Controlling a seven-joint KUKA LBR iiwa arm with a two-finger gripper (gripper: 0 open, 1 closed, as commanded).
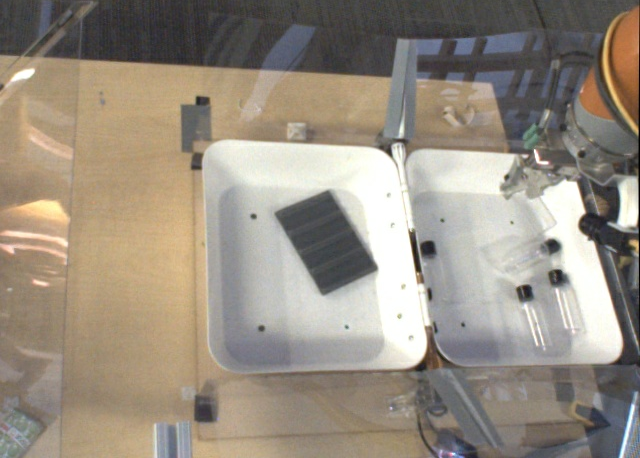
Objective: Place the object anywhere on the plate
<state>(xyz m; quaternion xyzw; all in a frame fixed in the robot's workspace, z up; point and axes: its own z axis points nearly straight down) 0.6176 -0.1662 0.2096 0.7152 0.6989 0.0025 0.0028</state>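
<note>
A dark grey ribbed plate (326, 242) lies flat and turned at an angle in the middle of the left bin (230, 336). Several clear vials with black caps lie in the right bin (470, 341): one (533, 315) and another (564, 302) side by side near the front right, and a third (522, 250) lying slantwise above them. The gripper (527, 176) hangs over the right bin's far right corner, above and apart from the vials, with nothing seen in it.
A small black piece (427, 247) sits at the right bin's left wall. A metal divider post (401, 96) rises between the bins at the back. The arm's orange band (620, 76) stands at the right edge. Bare wooden bench (110, 246) lies left of the bins.
</note>
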